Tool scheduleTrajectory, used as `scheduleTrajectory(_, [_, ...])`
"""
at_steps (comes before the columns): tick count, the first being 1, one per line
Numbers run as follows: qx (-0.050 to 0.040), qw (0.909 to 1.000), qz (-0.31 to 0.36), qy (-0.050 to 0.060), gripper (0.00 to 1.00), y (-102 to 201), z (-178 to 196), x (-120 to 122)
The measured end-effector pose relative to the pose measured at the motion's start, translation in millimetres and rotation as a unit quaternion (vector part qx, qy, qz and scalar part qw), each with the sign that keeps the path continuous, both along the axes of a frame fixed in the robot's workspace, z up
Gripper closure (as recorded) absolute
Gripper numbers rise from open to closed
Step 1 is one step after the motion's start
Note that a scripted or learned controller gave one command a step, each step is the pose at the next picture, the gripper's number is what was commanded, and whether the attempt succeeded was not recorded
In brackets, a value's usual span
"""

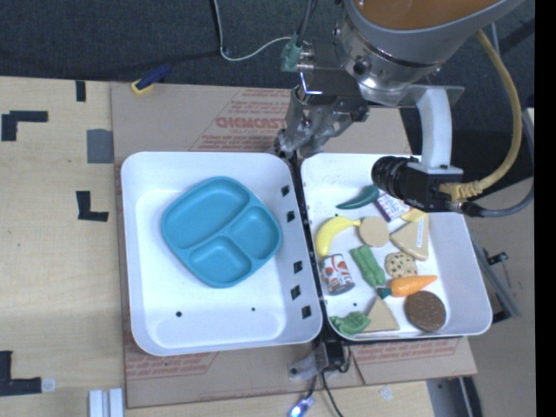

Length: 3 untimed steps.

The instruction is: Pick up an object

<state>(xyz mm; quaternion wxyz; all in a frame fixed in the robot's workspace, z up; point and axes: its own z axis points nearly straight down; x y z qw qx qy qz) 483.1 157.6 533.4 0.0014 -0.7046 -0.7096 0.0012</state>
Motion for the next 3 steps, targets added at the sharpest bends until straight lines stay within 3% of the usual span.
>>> scheduleTrajectory(1, [0.0001,1.0,-0.001,-0.001,1.0,28.7,0.8,0.2])
scheduleTrajectory(2, [0.0003,1.0,0.0,-0.001,1.0,78.5,0.7,0.1])
scheduleTrajectory(3, [-0.0042,1.0,-0.003,0.006,1.0,75.1,-125.5,-1.0])
